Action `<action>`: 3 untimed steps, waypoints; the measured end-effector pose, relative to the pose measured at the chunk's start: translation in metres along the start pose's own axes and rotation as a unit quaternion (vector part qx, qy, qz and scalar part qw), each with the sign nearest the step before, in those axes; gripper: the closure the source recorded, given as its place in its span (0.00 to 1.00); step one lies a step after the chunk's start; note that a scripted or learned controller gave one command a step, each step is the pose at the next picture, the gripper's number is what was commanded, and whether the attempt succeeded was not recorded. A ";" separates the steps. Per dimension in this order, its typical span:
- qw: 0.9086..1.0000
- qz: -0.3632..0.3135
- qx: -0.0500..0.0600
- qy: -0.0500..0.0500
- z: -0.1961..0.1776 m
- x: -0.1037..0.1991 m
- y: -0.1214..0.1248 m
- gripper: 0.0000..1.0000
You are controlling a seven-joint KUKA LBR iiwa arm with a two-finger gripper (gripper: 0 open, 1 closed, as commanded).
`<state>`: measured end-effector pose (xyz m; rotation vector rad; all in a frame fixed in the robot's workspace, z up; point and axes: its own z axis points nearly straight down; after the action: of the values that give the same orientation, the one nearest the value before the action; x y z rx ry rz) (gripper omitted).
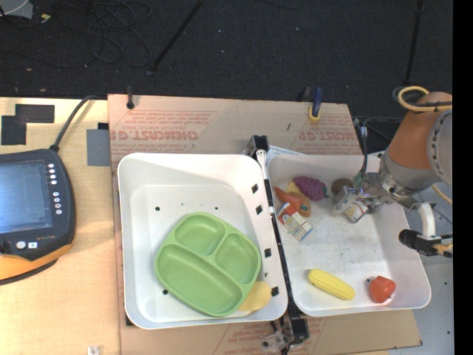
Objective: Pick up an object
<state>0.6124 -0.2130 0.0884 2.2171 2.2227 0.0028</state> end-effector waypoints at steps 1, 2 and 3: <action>1.000 0.002 0.002 0.001 0.000 0.003 -0.012 0.00; 1.000 -0.001 0.002 0.000 0.001 0.001 -0.004 0.00; 1.000 -0.002 0.001 0.001 -0.011 0.001 -0.003 1.00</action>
<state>0.6092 -0.2117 0.0994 2.2141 2.2293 0.0022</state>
